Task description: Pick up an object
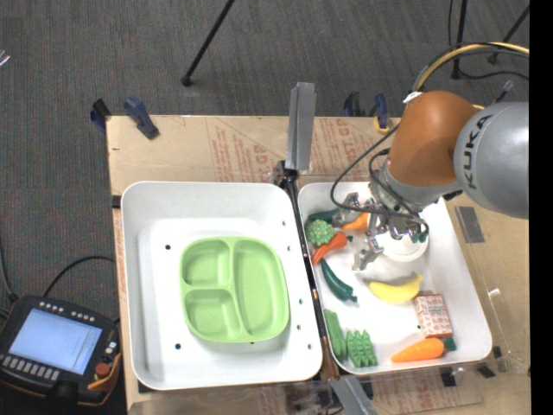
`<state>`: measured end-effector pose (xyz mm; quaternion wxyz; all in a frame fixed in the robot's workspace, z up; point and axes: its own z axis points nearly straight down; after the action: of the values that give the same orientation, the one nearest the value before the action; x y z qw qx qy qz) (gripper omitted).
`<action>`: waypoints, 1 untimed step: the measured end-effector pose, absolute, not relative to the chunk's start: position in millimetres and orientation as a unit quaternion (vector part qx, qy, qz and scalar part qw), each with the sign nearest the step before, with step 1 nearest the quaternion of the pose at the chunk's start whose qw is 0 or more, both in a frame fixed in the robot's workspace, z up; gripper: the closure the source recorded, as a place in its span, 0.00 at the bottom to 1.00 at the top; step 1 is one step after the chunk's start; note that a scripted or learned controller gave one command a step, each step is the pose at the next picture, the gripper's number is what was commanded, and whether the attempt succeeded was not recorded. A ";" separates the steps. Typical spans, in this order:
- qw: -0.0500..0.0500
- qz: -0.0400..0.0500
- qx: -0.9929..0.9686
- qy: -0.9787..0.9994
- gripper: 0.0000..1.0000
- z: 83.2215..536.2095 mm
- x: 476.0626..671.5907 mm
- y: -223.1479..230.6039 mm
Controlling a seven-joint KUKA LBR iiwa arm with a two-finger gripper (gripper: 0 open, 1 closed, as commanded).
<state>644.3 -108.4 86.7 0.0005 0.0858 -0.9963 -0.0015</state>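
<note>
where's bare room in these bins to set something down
The left bin has a bare white border all around the green divided plate. The right bin is crowded: hand, banana, carrots and greens; one small gap lies between the banana and peas.

Arm (497, 158) reads "KUKA" (apparently; partly cropped).

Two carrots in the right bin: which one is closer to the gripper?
The carrot along the bin's left side, just below the broccoli, left of the gripper. The other carrot lies at the bin's near edge, under the red box.
</note>
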 end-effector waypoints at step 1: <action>-0.001 -0.001 0.069 -0.998 0.00 88.3 627.1 -117.5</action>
<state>627.1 -117.5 88.3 -0.0013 0.0686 -0.9976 -0.0007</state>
